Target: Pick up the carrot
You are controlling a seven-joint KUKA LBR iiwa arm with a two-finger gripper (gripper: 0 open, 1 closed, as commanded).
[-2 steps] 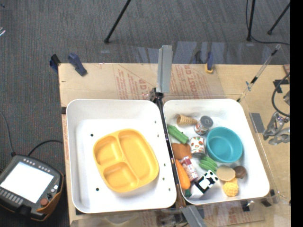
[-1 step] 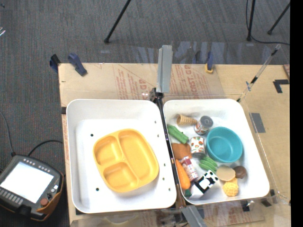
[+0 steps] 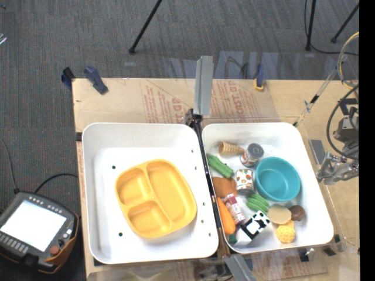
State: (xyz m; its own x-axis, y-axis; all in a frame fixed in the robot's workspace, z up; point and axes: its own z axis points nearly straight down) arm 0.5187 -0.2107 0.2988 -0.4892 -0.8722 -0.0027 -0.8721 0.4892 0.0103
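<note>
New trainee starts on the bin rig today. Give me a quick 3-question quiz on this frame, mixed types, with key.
1. True or false: the carrot lies in the right bin.
2. Multiple choice: what sits in the left bin?
A. a teal bowl
B. a yellow divided plate
C. a corn cob
3. Fill in: the carrot lies along the right bin's ____ wall, the one next to the other bin.

Key
1. True. It lies low in that bin, beside a small bottle.
2. B. The yellow divided plate sits there; the teal bowl and corn cob are in the right bin.
3. Left.
</note>
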